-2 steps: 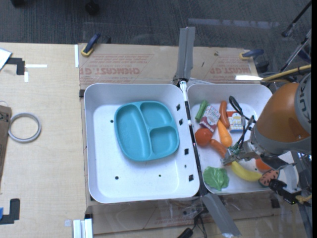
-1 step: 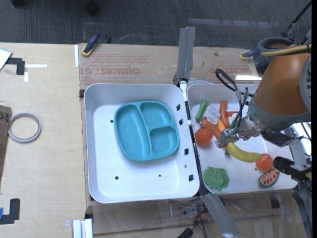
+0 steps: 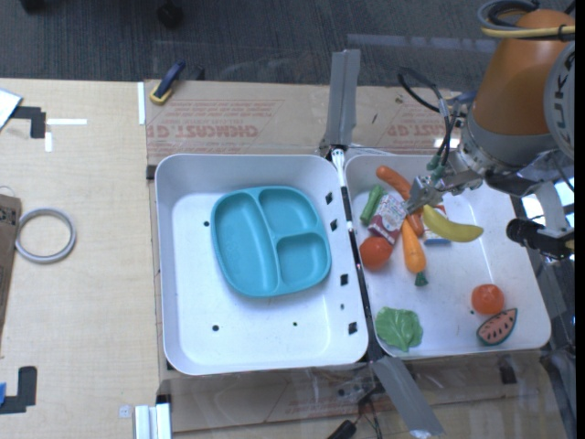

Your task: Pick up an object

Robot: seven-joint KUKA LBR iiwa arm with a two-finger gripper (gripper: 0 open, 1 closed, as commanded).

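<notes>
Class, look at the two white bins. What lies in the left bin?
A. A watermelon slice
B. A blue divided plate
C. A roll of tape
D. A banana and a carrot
B: the blue divided plate lies alone in the left bin, while the banana, carrot and watermelon slice are in the right bin.

Lighting: bright, even, from overhead; you get soft, short shadows only. Glare: the white bins wash out along their rims, and the orange band carries a pale sheen. Focus: moderately sharp at centre; your small toy food looks slightly soft. Noise: the dark carpet is grainy.
</notes>
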